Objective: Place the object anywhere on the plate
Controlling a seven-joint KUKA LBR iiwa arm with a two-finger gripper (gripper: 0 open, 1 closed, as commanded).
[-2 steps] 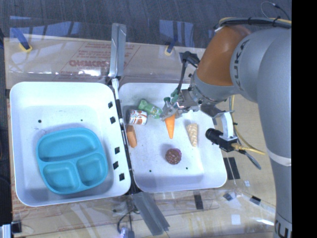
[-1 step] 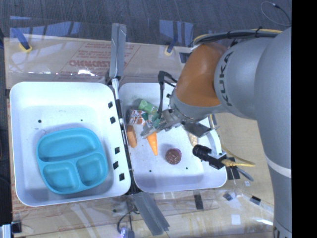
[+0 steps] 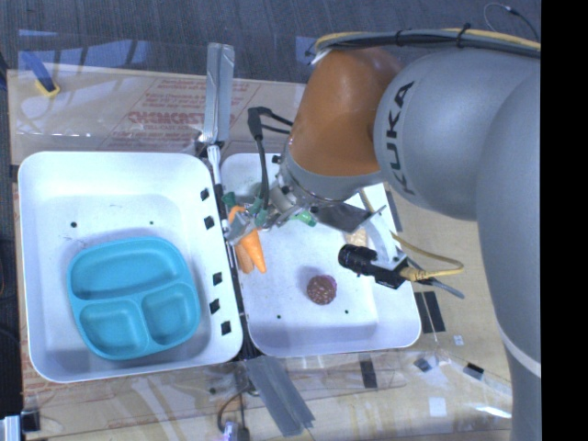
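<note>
An orange carrot [image 3: 251, 250] lies against the left wall of the right bin [image 3: 312, 338], just under my gripper [image 3: 254, 215]. The gripper hangs at the bin's upper left, close above the carrot's top end, and the wrist hides much of it. A small green piece [image 3: 306, 217] shows beside the gripper. A brown round ball [image 3: 321, 288] rests in the middle of the right bin, apart from the gripper. The blue three-compartment plate [image 3: 136, 297] lies in the left bin [image 3: 46, 191] with nothing on it.
The raised divider [image 3: 223, 246] between the two bins runs right beside the carrot. The big grey and orange arm covers the right bin's upper right part. Cardboard and tape lie behind the bins.
</note>
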